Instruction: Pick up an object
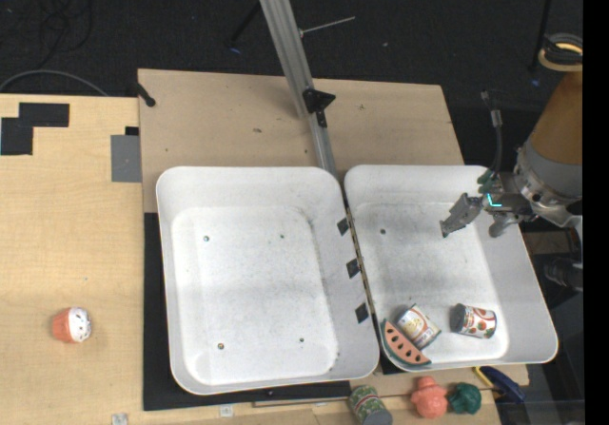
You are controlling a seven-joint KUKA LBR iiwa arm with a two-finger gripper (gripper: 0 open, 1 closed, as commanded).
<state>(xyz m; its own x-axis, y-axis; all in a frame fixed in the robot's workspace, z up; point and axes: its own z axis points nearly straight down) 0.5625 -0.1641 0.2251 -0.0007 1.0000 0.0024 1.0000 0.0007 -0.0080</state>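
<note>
You are looking down on a bench bearing two shallow white bins side by side: the left bin and the right bin. A slanted metal rail runs from the top of the view down to the seam between them. The arm enters from the right, its gripper hanging over the upper right part of the right bin. You can see its two fingers spread wide with nothing between them. The things you could pick lie well apart from it, along the near edge of that bin: a watermelon slice in the near left corner, a small can touching it, and a second can lying on its side just to the right. Outside the bins, near the front edge, you see a green can, a pink toy and a green toy. Far to the left, a small orange-and-white ball rests on the bench.
</note>
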